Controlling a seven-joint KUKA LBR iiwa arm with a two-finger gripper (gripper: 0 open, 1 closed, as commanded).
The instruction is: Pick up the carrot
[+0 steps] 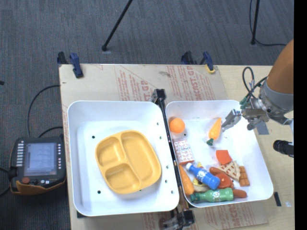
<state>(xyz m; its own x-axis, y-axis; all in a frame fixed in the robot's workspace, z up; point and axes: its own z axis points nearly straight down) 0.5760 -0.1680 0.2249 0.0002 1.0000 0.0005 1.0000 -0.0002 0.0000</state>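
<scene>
A: Any readable writing? The red print on the bench board is too small for me, same with the little carton.

B: Same here. The carrot lies in the right bin, far half — long axis slanted, orange end up-right, green tip down-left.

A: Gripper?

B: Just right of the carrot's top end — can't tell whether the fingers are open or closed.

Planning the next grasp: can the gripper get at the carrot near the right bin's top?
Probably yes. The carrot lies alone on bare bin floor, apart from the toy pile, and the gripper hangs just beside it.
</scene>
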